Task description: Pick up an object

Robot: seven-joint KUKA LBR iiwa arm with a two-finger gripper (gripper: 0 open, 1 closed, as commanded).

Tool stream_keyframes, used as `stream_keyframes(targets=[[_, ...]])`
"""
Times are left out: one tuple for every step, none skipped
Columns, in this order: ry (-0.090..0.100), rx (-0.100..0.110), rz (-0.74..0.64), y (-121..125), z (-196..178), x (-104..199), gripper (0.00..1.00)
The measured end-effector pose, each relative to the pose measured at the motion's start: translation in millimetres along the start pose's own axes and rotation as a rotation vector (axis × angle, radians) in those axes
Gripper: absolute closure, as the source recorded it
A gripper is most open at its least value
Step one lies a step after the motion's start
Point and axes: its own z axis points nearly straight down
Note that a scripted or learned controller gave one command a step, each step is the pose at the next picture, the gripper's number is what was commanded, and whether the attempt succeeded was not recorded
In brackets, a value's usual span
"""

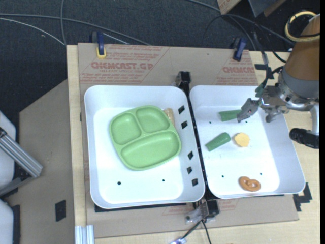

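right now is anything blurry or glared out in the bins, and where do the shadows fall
Camera view: lighting is soft and even, with no strong glare on the white bins; the green plate casts a faint shadow to its lower left; the gripper looks slightly soft; the pretzel is small but recognisable.

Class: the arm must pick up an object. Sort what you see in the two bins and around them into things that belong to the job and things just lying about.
Job:
two-finger gripper
dark green flat block
green cylinder
small yellow lump
brown pretzel-shaped piece
right white bin

Lying about:
green three-compartment plate
left white bin
blue clamps
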Motion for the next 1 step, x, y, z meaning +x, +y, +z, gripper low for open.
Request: stream_keyframes(targets=[[-0.002,-0.013,-0.003,2.7,-6.8,0.2,0.00]])
